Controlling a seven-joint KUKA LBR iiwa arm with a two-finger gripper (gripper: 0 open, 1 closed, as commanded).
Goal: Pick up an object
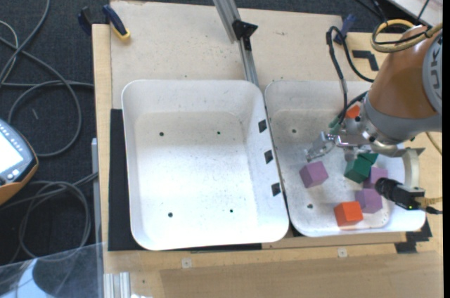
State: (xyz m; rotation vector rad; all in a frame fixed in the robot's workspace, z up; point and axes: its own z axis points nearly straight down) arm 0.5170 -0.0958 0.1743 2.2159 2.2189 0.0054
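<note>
The pincer (pixel 329 142) is hanging low over the right bin (pixel 281 107), its metal fingers pointing toward the left of the view, and whether they are spread or pressed together cannot be told, since the grey and orange arm (pixel 401 89) is covering much of the wrist. Nothing is showing between the fingers. The task's things are lying in the right bin: a purple cube (pixel 313 173) is sitting just below and slightly left of the pincer, apart from it; a green block (pixel 361 168) is lying tilted close beside the wrist, to the right of the fingertips; a second purple cube (pixel 369 199) is resting below the green block; and an orange cube (pixel 348 214) is sitting near the bin's front rim, touching or nearly touching that second purple cube. All are small, plain, matte blocks. No readable writing is showing on any of them. The left bin (pixel 140 107) is lying alongside.
</note>
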